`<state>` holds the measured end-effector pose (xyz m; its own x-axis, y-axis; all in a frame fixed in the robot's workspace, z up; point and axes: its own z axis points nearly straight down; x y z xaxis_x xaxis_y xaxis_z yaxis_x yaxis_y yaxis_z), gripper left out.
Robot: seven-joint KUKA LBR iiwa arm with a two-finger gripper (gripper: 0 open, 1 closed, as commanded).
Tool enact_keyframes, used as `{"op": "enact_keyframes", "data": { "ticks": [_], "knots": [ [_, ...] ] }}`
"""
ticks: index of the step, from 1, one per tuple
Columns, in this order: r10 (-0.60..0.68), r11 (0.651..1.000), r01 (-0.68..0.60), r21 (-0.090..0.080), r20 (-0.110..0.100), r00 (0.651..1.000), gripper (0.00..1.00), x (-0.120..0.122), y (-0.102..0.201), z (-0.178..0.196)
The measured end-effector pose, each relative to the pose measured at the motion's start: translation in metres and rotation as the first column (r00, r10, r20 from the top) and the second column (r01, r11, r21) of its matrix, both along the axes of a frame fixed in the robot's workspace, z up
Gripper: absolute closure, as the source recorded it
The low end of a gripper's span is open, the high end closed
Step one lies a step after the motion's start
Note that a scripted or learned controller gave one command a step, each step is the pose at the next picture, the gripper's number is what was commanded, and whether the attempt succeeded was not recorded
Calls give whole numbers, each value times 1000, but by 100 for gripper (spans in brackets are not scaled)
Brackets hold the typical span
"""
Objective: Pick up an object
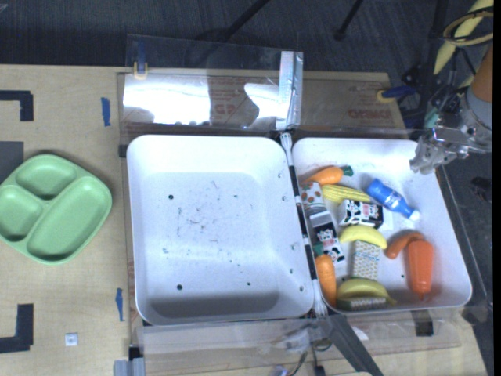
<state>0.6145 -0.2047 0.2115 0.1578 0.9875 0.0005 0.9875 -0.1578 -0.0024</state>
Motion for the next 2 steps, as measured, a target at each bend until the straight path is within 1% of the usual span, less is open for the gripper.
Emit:
{"op": "enact_keyframes", "data": {
  "ticks": [1, 2],
  "knots": [
    [-243, 970, 243, -2, 2, 970, 100, 53, -12, -9],
    [-381, 925, 381, -2, 2, 925, 100, 53, -6, -3]
  ]
}}
